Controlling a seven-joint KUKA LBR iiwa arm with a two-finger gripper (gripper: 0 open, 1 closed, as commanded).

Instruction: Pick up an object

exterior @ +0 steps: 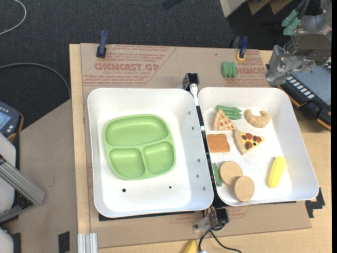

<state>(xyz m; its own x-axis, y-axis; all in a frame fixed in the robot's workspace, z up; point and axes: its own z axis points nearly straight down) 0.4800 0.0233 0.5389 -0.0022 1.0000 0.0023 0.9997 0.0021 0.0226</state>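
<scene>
The right white bin (300,136) holds several toy foods: a waffle wedge with a green leaf (223,119), a croissant (257,118), a toast square (218,143), a pizza slice (248,140), a yellow corn-like piece (276,171) and two round tan biscuits (236,179) beside a green pod (216,174). My gripper (277,69) hangs at the top right, above the bench just beyond the right bin's far corner. It is apart from all the foods and nothing is seen in it.
The left white bin (100,141) carries a green divided plate (139,146). A small green toy (228,69) lies on the cardboard behind the right bin. Blue clamps (101,42) grip the cardboard's far edge. Grey equipment (308,88) stands at the right.
</scene>
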